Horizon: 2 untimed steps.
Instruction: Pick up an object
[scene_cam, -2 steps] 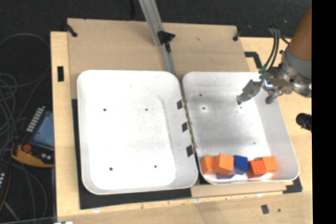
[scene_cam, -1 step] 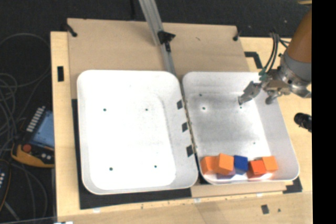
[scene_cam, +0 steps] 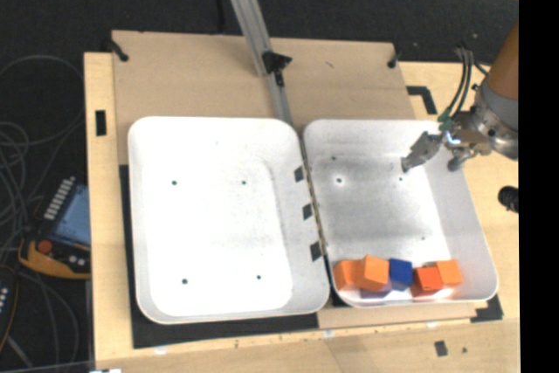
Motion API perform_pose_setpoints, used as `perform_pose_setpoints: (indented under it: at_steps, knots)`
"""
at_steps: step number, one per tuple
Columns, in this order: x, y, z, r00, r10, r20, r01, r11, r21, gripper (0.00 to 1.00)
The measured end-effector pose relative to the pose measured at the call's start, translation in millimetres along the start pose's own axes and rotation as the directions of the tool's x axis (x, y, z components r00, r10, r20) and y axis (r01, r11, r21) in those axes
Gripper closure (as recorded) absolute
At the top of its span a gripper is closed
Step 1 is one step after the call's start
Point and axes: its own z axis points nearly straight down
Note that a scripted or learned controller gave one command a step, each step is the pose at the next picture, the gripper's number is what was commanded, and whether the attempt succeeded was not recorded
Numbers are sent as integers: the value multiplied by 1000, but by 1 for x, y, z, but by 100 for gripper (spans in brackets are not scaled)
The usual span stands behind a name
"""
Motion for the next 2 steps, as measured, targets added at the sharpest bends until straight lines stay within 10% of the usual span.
perform_pose_setpoints:
  at_steps: [1, 2]
  knots:
    - [32, -46, 97, 1000, 2, -3, -2, 1000, 13, 0]
    - [60, -61, 41, 1000, -6, -1, 6, 1000, -2, 0]
